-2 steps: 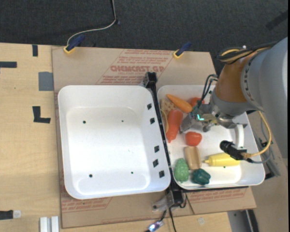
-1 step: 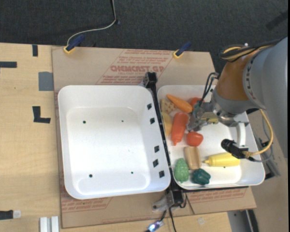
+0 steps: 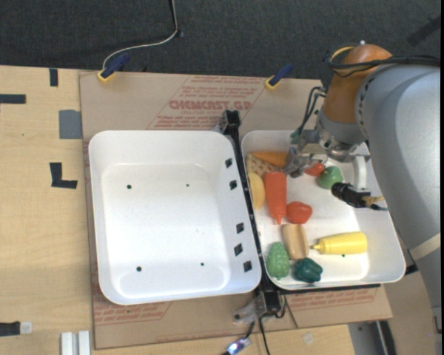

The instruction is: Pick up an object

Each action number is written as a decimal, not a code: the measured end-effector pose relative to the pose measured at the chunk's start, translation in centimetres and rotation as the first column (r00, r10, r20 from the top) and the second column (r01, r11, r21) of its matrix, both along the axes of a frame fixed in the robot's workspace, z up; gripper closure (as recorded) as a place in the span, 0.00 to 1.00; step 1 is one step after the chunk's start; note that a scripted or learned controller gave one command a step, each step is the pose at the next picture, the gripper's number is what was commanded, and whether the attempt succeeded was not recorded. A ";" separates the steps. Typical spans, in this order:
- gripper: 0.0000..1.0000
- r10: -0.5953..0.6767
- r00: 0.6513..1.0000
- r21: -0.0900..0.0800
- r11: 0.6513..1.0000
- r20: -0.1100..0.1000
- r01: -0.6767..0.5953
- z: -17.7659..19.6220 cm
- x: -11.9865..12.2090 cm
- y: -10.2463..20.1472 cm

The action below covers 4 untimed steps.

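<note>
Cardboard-covered bench carrying two white bins. Arm reaching down into right bin's far edge; gripper hovering by carrot; grip state unclear.

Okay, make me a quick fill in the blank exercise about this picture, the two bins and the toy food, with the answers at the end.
1. All the toy food lies in the ____ bin as the camera sees it.
2. The mustard bottle is coloured ____.
3. The tool hangs over the ____ end of that bin, near the carrot.
4. The two bins sit on a sheet of ____.

Missing words: right; yellow; far; cardboard
</note>
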State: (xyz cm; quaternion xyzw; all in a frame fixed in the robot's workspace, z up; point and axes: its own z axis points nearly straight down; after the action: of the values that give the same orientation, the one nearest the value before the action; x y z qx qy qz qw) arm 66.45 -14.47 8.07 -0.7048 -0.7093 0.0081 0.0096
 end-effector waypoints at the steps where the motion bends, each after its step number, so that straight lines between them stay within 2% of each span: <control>1: 1.00 -0.003 1.000 -0.003 1.000 0.012 0.003 0.2 0.1 5.1; 2: 1.00 -0.007 1.000 -0.002 1.000 0.020 0.007 0.4 -6.1 4.9; 3: 0.00 -0.005 1.000 -0.002 1.000 0.024 0.005 0.4 -5.8 5.0; 4: 1.00 -0.008 1.000 -0.006 1.000 0.024 0.008 1.4 -5.9 4.7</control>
State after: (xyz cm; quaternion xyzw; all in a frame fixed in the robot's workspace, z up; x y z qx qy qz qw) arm 60.58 -9.74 9.43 -0.7076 -0.7066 0.0020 -0.0010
